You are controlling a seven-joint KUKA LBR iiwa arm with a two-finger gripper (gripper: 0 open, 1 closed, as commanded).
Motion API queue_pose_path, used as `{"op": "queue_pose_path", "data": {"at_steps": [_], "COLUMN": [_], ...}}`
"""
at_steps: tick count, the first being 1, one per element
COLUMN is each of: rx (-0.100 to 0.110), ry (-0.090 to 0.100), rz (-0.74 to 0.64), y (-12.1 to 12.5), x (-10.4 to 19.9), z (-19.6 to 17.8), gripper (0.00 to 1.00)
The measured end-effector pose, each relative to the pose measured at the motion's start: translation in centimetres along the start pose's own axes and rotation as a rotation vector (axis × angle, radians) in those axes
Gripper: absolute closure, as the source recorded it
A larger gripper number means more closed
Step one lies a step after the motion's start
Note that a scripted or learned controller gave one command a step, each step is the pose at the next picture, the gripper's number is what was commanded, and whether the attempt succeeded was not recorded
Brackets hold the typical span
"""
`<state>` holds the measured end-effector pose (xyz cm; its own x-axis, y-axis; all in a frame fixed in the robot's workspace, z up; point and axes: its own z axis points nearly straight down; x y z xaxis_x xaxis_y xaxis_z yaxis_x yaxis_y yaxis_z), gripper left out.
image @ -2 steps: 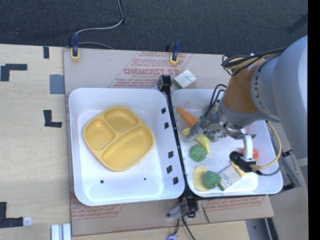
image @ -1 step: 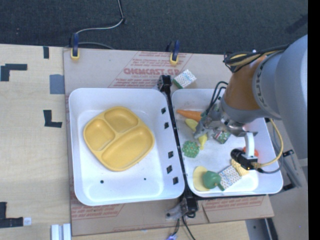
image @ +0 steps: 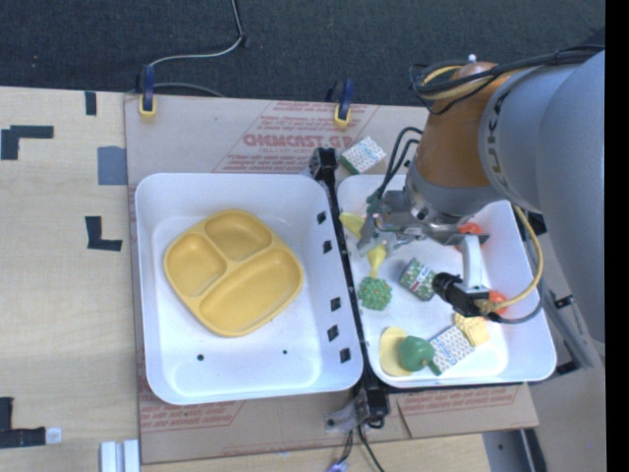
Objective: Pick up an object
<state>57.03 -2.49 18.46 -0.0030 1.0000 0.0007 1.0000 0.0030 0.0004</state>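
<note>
My gripper (image: 377, 232) is low over the left part of the right bin (image: 526, 362), near the divider between the bins. A small yellow piece (image: 376, 258) lies right under it, and whether it is held cannot be made out. Another yellow bit (image: 351, 224) sits just left of the gripper against the bin wall. A green spiky ball (image: 373, 292) lies a little nearer the front. A green patterned box (image: 417, 278) is to the right of the ball.
The left bin (image: 157, 362) holds a yellow divided plate (image: 233, 271). In the right bin are a white and orange tool (image: 474, 256), a checkered packet (image: 452, 346), a yellow block (image: 476, 330) and a green toy (image: 416, 352) on a yellow dish (image: 391, 350). A patterned packet (image: 364, 153) lies at the back rim.
</note>
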Motion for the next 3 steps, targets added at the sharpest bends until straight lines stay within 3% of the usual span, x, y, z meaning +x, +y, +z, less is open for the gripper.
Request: {"op": "queue_pose_path", "data": {"at_steps": [1, 2, 3], "rx": [0.002, 0.003, 0.004], "ry": [0.000, 0.000, 0.000], "rz": [0.000, 0.000, 0.000], "y": [-2.4, -8.4, -8.7], "x": [5.5, 7.6, 10.2], "z": [-2.9, -5.5, -5.2], "gripper": [1.00, 1.00, 1.00]}}
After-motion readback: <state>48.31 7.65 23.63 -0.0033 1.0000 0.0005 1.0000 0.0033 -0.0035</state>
